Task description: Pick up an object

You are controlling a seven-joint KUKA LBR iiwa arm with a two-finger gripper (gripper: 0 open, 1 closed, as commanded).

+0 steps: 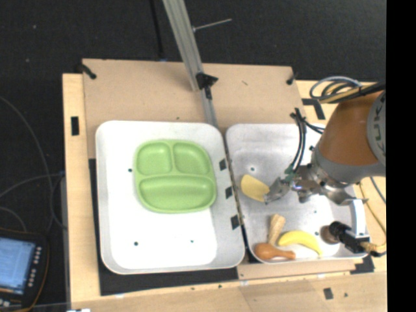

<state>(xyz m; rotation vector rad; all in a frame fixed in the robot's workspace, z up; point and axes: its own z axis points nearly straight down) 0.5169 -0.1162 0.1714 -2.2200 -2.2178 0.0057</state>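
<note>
In the right bin a pale yellow wedge lies near the left wall. My gripper hangs just right of the wedge, close to it or touching it; its fingertips are too small to read. Further toward the front lie a beige stick-shaped piece, a yellow banana and an orange-brown drumstick-shaped piece.
The left bin holds a green divided plate in its upper half. A metal pole slants up from between the bins. The arm's orange band fills the right bin's far right side.
</note>
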